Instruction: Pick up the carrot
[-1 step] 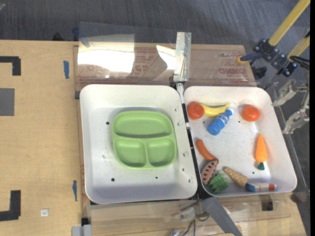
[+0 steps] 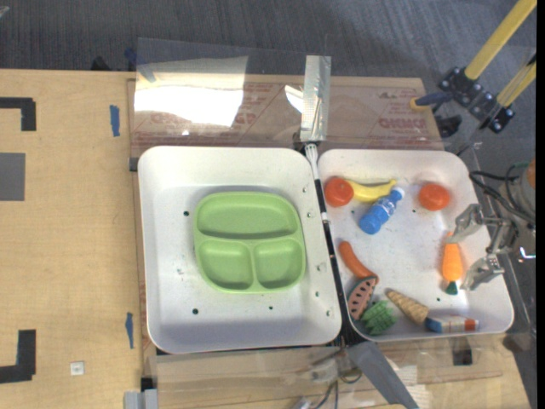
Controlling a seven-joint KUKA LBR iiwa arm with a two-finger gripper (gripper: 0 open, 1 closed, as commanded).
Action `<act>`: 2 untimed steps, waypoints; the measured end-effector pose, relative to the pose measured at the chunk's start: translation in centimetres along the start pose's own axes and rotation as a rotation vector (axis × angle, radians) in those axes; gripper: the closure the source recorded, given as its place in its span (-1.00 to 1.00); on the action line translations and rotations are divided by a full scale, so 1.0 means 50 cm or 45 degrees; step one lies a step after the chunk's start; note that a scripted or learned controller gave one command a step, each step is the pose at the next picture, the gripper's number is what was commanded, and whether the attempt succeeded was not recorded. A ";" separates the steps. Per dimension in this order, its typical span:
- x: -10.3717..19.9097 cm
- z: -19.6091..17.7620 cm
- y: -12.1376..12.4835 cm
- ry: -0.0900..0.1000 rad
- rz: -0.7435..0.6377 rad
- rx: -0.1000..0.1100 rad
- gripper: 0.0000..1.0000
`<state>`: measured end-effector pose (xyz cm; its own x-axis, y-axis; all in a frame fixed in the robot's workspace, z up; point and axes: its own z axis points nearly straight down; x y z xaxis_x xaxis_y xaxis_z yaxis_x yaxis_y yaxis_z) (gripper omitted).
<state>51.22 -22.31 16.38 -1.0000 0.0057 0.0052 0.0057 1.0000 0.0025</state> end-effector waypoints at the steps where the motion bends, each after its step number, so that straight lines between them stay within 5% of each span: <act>1: 0.051 0.135 0.032 -0.018 0.035 0.006 -1.00; 2: 0.046 0.114 0.035 -0.027 0.032 0.008 1.00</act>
<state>48.89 -20.51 10.67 -0.9994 0.0307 -0.0163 0.0308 0.9995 -0.0040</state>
